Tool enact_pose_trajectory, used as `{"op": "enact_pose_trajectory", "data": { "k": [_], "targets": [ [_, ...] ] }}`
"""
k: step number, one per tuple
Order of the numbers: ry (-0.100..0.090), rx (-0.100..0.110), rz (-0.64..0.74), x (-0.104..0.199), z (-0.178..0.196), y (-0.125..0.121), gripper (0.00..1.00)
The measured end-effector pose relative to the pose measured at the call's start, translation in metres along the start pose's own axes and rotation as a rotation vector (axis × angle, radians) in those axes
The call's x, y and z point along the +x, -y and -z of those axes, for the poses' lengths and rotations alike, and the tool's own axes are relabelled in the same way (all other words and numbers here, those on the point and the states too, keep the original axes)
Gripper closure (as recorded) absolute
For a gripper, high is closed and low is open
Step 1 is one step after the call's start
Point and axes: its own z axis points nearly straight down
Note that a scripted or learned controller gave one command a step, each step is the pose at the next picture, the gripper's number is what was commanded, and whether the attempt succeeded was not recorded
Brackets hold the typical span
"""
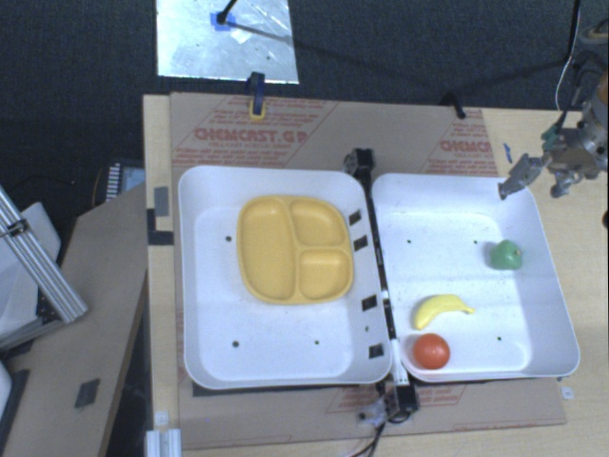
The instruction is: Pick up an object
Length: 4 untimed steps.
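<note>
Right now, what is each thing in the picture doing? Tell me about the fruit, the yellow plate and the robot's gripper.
green apple: lying in the right bin, free, nothing touching it.
banana: lying flat in the right bin, near the tomato.
tomato: sitting in the right bin's near corner.
yellow plate: right way up in the left bin, compartments bare.
gripper: open, above the right bin's far right corner, holding nothing.
</note>
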Motion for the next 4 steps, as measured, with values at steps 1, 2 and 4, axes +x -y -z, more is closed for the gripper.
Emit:
{"op": "enact_pose_trajectory", "data": {
  "k": [1, 2, 4],
  "targets": [
    [0.003, -0.011, 0.003, 0.001, 0.007, -0.002, 0.0],
    [0.002, -0.008, 0.006, 0.005, -0.037, -0.008, 0.0],
    [0.001, -0.008, 0.007, 0.016, -0.137, -0.012, 0.0]
  ]
}}
